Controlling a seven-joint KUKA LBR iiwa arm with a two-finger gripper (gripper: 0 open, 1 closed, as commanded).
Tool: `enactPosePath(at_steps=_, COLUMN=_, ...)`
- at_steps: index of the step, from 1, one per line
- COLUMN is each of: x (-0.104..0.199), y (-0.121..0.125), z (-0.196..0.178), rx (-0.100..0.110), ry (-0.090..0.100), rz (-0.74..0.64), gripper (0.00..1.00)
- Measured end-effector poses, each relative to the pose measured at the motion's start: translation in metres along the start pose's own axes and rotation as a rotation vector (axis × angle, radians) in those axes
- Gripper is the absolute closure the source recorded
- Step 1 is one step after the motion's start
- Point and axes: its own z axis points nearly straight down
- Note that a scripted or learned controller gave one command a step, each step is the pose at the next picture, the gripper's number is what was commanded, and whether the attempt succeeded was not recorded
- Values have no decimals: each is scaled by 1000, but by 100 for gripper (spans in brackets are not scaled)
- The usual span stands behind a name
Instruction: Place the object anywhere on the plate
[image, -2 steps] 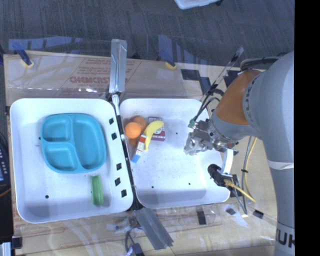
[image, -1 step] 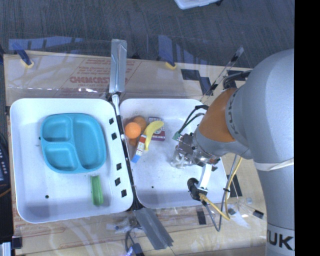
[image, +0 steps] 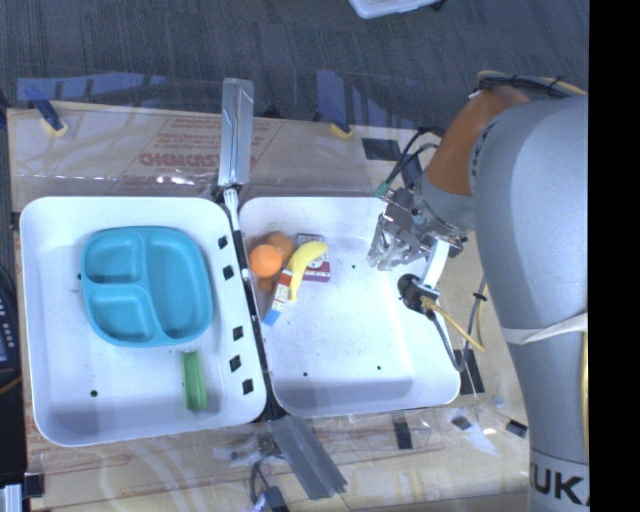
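The arm's hand (image: 392, 245) hovers over the right bin (image: 340, 385); whether it is open or closed cannot be told. A banana (image: 302, 262), an orange ball (image: 265, 260) and a small carton (image: 316, 270) crowd the bin's left side, well apart from the blue plate (image: 148, 285) in the left bin (image: 60, 400). A clean pick likely means singling out one item, then clearing the divider before lowering onto the plate.

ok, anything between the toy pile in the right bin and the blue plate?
Yes: the raised rims where the two bins meet. The banana and orange lie beside that divider; the blue plate sits past it. The gripper hovers right of the pile, bare floor between.
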Motion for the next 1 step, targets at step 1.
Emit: enactPosePath(at_steps=1, x=33, y=40, z=69, rx=-1, ry=0, rz=18, gripper=100)
